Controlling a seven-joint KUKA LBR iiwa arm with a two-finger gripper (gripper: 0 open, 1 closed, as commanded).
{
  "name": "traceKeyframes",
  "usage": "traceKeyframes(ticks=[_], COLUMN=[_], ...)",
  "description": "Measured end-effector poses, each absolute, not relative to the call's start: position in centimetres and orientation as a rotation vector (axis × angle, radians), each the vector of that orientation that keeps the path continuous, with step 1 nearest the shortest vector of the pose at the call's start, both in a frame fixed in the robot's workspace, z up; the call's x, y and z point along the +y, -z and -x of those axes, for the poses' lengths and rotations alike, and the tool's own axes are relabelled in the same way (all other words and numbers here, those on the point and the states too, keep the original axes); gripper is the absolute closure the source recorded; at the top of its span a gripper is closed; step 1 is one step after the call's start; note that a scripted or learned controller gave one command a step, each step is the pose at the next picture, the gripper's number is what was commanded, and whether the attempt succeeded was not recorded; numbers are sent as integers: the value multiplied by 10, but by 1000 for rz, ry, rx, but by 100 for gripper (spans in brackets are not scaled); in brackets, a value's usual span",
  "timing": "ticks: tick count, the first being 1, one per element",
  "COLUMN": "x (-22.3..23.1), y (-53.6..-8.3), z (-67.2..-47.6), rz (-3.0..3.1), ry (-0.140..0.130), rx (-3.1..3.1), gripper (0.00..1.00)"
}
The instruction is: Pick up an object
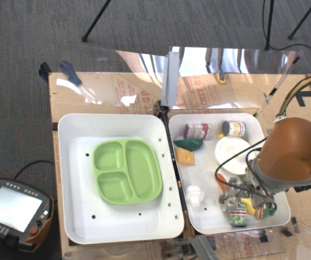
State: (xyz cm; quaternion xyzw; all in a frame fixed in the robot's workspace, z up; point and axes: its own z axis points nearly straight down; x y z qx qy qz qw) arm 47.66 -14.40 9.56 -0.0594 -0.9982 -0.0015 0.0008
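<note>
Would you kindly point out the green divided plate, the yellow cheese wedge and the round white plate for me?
green divided plate (127,170), camera view, on the ridge between its compartments.
yellow cheese wedge (186,156), camera view, on the middle of its top face.
round white plate (230,151), camera view, on its bare centre.

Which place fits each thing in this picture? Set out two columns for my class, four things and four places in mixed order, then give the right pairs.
Things:
1. green divided plate
2. white round plate
3. yellow cheese wedge
4. gripper

Places:
A. near corner of the right bin
B. left bin
C. right bin, by the divider
D. right bin, beside the orange band

Pairs: 1-B, 2-D, 3-C, 4-A
</note>
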Motion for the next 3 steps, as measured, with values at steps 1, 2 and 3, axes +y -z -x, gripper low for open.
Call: traceKeyframes(ticks=[1,2,3], x=[-120,-101,-101], y=[-87,-86,-86], z=[-477,-476,-476], rz=[519,1234,1233], ry=[3,0,0], rx=[-3099,-2887,-2887], gripper=[100,100,0])
